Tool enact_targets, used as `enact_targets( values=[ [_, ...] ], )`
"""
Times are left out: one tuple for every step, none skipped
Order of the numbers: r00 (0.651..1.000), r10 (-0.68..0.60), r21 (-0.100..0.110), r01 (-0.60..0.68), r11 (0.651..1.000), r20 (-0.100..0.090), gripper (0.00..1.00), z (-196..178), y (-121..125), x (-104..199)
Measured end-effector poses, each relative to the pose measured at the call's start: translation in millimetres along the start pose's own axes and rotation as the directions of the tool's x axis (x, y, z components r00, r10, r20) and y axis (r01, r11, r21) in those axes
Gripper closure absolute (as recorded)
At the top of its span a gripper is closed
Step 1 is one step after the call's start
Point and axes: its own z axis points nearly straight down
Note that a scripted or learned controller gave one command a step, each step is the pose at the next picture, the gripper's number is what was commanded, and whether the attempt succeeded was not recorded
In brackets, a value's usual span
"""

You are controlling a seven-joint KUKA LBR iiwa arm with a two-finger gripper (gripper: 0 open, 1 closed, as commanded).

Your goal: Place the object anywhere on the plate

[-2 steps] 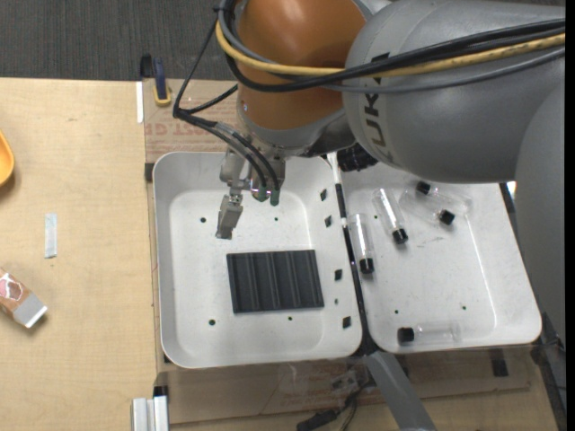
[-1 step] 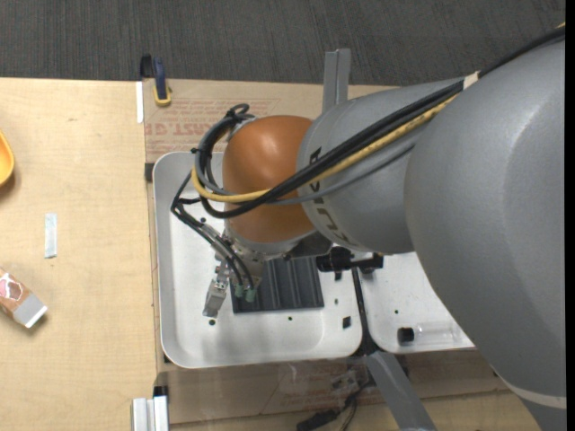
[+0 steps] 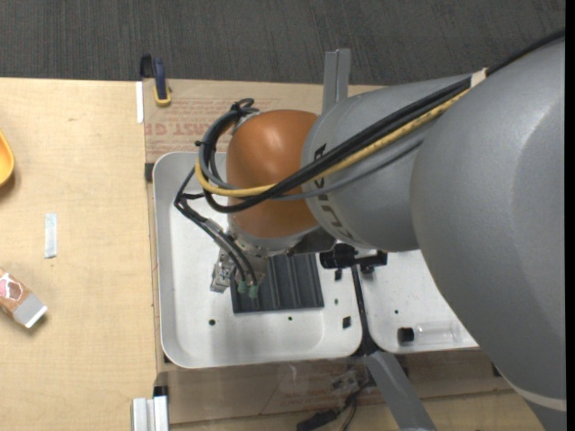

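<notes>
My arm (image 3: 431,151): reaches in from the right, over both bins, orange band above the left bin.
My gripper (image 3: 235,277): low over the left bin (image 3: 180,330); whether released or clenched I cannot tell.
Dark ribbed block (image 3: 286,284): lies in the left bin, just beside my gripper.
Clear tube with black cap (image 3: 429,334): lies in the right bin (image 3: 395,312).
Table (image 3: 81,241): carries a small wrapped item (image 3: 20,300) near its left edge.

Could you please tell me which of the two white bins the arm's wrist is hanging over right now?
The left bin: the orange band and the dark block below it sit above its floor, while the right bin holds a small clear item.
</notes>
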Motion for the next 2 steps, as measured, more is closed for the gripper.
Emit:
enact_targets(
  values=[
    [0.936, 0.353, -0.002, -0.353, 0.936, 0.002, 1.0, -57, 13, -32],
    [0.994, -0.11, -0.001, 0.11, 0.994, 0.002, 1.0, -88, -9, 18]
  ],
)
